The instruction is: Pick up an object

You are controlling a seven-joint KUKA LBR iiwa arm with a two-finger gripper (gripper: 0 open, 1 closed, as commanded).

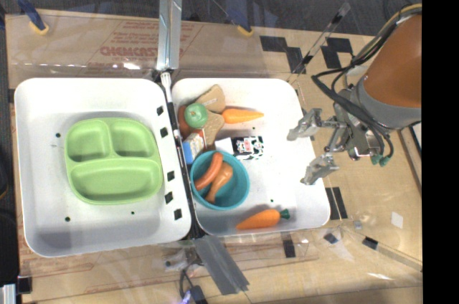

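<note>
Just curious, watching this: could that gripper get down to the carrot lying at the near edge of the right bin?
Probably yes. The gripper sits open over the right bin's right rim, and the carrot lies alone on the floor, apart from the blue bowl, with nothing over it.

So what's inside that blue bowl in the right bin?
The blue bowl holds two orange, sausage-like pieces lying side by side, leaning against its rim. They cover much of the bowl's floor, so whether anything smaller lies beneath them cannot be seen.
</note>
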